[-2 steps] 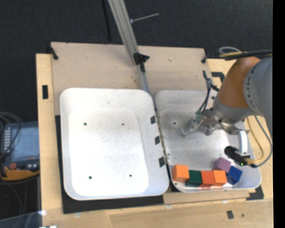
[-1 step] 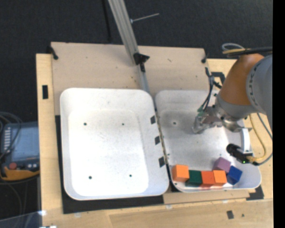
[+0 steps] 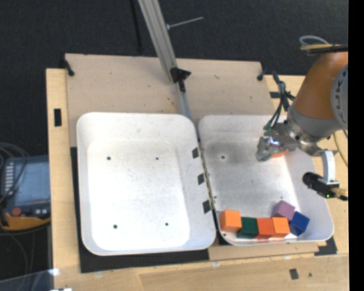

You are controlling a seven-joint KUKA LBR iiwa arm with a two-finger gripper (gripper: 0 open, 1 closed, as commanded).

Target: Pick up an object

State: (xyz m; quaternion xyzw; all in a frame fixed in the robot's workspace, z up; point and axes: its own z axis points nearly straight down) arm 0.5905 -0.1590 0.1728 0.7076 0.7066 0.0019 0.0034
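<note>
Candidate objects for the pick are lying in a row along the near wall of the right shallow white plastic bin: an orange cube, a dark green cube, two smaller orange cubes, a pale purple block and a blue cube, all touching or just beside one another. The tool, on the grey arm with the orange band, is hanging over the far right part of this bin, well apart from the row; a small red-orange patch is showing just beside its tip, and whether the tool is open, closed or gripping anything cannot be told. Risks, as judged: the crowding of the cubes is likely leaving little room for entry, so a descent there may be nudging neighbours or jamming against the bin wall. The left white bin is sitting alongside on the pale wooden surface. A slanted metal rail is rising behind, over dark carpeted floor, and a handheld control pendant is resting at the left.
</note>
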